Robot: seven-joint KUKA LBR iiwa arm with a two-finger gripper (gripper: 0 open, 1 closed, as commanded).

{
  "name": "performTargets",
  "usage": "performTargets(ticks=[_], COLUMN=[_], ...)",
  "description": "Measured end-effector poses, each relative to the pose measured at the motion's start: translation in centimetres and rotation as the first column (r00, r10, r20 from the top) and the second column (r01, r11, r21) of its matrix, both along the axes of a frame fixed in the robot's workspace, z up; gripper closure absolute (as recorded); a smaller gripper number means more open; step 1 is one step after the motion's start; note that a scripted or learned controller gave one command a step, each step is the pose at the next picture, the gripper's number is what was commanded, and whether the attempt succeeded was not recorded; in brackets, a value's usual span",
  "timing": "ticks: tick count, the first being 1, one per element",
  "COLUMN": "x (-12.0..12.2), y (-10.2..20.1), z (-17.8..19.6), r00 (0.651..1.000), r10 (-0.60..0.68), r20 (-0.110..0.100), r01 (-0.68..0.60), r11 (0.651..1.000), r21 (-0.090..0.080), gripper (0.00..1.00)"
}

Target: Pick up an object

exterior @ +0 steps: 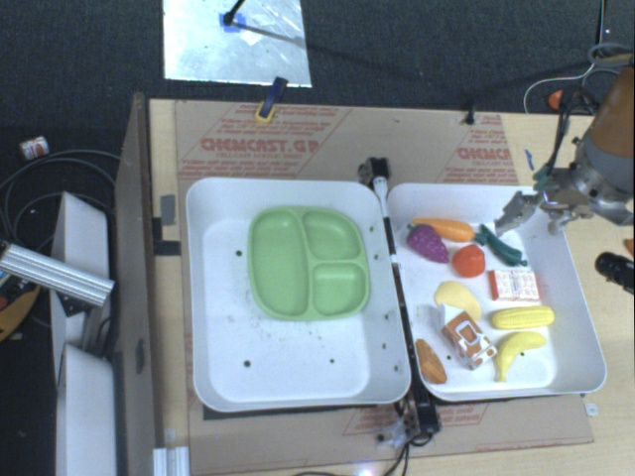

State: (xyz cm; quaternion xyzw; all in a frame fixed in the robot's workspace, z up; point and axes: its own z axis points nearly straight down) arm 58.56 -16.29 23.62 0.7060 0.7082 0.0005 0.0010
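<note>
My gripper (518,210) hangs over the far right part of the right bin (575,296), just above and right of a dark green toy (502,247). Nothing shows in its grasp. In that bin lie an orange carrot (446,229), purple grapes (427,243), a red tomato (468,260), a red and white box (514,286), a yellow pear-like fruit (456,296), a corn cob (522,317), a banana (518,347), an orange and white carton (468,337) and a brown bread piece (430,361).
The left bin (223,296) holds a light green divided plate (308,263). A black clamp (376,173) sits at the far end of the seam between the bins. Cables and a metal bracket (55,274) lie off the bench at left.
</note>
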Motion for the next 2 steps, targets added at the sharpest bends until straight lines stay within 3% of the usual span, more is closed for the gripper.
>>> performTargets(ticks=[1,2], x=[1.2,1.4], y=[5.4,5.0], z=[-15.9,-14.1], r00=[1.0,1.0], r10=[0.005,0.001], r20=[-0.004,0.002], r01=[-0.005,-0.001], r11=[1.0,1.0], r21=[0.003,0.0], gripper=[0.0,1.0])
